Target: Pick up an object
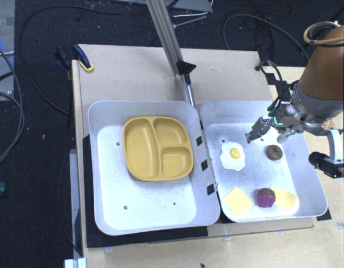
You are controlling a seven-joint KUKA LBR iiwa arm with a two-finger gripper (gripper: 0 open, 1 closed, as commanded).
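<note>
Pale wood makes up the surface (132,77), the largest thing here, and it carries two shallow white bins side by side. Of these, the left bin (105,205) lies well off from the claw, across the dividing rims, and holds a yellow divided plate (158,148) with three compartments. The right bin (305,177) sits directly under the grey arm (322,88), whose claw (261,130) hangs over the bin's upper middle, pointing down and toward the left bin. At this size I cannot tell how far its fingers are parted; nothing can be seen held in it. Any of the small pieces in the right bin would serve as the thing to pick up. Nearest are a toy fried egg (233,156), just below and slightly toward the left bin from the claw, and a small brown round piece (275,152), just below and slightly to the arm's side. Farther down the bin, well apart from the claw, lie a pale yellow square slice (238,200), a purple lump (266,197) and a yellowish flat piece (286,199) touching it. To do this well, I judge the claw should centre over one of the near pieces, likely the brown one since it stands proud of the floor, descend straight, and close only once the fingers straddle it; the flat egg offers little to grip.
</note>
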